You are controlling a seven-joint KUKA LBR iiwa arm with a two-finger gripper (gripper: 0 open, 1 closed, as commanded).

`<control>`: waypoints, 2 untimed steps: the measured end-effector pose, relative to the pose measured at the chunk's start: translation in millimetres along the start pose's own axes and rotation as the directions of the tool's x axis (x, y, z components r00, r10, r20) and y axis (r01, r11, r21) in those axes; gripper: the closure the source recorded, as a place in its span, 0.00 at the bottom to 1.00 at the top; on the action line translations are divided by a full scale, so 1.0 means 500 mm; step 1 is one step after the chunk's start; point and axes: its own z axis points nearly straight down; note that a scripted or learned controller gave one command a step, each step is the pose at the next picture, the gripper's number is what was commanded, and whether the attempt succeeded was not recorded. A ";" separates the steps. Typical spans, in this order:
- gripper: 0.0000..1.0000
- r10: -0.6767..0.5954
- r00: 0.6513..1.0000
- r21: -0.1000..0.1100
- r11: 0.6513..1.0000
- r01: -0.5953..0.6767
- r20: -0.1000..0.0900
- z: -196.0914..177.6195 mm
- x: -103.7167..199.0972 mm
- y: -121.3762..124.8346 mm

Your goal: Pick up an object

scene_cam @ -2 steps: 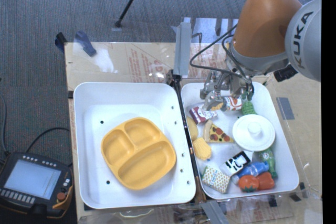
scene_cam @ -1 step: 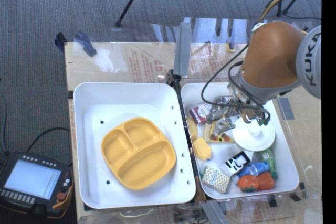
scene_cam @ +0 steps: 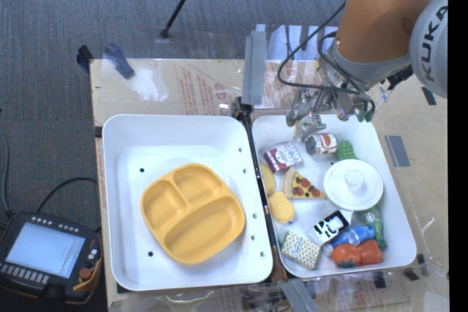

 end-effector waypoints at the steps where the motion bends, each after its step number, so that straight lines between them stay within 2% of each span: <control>1: 1.00 0.168 0.986 0.001 0.986 -0.168 -0.010 0.061 0.161 -0.131; 2: 1.00 0.429 0.903 0.003 0.904 -0.429 -0.009 0.157 0.066 -0.179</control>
